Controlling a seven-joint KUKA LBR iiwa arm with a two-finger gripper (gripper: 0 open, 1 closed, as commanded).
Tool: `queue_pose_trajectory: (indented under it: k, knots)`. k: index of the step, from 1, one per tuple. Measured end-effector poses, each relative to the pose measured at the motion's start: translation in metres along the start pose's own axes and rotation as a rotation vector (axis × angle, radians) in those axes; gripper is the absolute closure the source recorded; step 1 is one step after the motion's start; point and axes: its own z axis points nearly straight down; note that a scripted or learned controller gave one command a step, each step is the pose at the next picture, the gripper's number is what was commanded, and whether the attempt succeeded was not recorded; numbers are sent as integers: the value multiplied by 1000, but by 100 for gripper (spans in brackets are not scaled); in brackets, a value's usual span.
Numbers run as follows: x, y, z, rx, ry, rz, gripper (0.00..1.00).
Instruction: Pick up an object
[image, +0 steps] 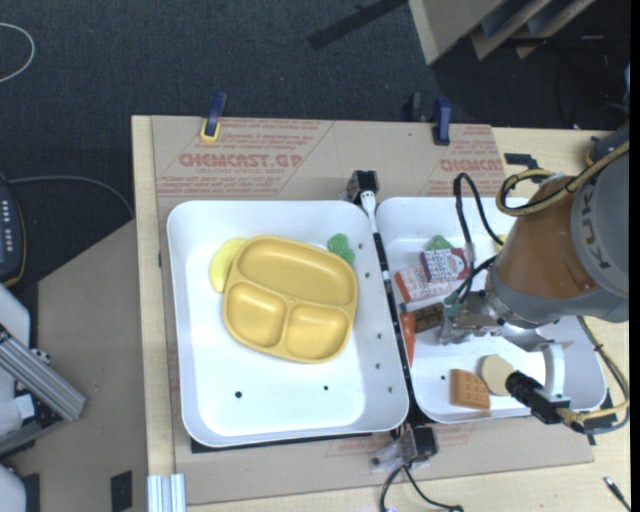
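Two white bins (200, 300) sit on a pale brown board (300, 150) printed with red lettering. In the left bin, a mustard-yellow tray (290, 298) with three hollows; a lighter yellow piece (222, 262) peeks out at its upper left, a green scrap (341, 246) at its upper right. In the right bin, a red-and-white packet (440, 266) with a green bit (437, 242) above it, a tan waffle-patterned square (468, 389) and a cream round (496, 373). The arm (560, 260) shows grey with an orange-brown band. The floor at upper left is dark grey.
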Motion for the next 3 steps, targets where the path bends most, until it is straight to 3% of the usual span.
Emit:
queue_pose_trajectory:
  k: [3]
  knots:
    - [-3, 7, -132, -6, -1, -4, 100]
